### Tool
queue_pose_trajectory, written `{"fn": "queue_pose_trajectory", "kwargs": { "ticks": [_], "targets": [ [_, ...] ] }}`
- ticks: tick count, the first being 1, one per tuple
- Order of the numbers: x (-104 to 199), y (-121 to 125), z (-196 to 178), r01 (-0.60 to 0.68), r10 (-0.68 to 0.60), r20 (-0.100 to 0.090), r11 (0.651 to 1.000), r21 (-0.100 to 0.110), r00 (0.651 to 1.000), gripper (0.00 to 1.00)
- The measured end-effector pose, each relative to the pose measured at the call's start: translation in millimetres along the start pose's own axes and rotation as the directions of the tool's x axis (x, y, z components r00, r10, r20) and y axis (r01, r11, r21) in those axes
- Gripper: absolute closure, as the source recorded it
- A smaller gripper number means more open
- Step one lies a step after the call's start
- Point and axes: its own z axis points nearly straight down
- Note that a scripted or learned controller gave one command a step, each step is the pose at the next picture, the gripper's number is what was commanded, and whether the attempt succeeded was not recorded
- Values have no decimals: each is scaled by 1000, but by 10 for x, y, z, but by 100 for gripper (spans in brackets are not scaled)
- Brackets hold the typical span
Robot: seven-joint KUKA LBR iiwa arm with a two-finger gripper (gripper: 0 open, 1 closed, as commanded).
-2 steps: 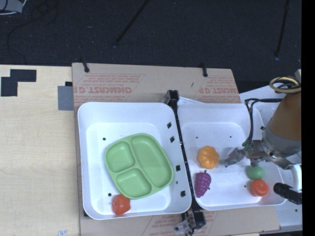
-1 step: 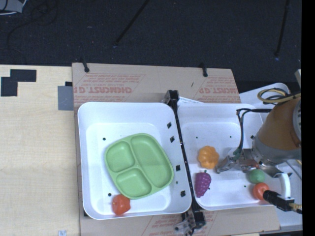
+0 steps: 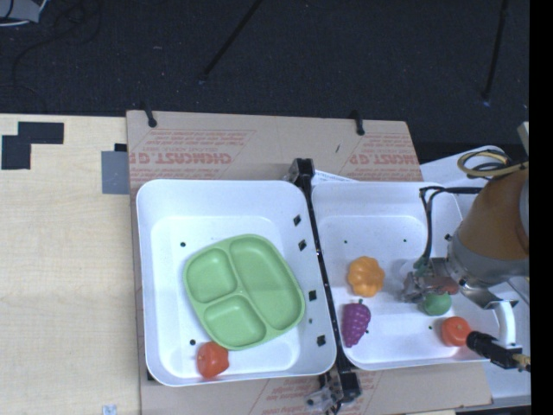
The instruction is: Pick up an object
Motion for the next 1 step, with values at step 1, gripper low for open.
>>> {"fn": "queue_pose_trajectory", "kwargs": {
  "ticks": [1],
  "targets": [
    [21,-52,-429,2,-2,1,1000,-4,1000,100]
  ]
}}
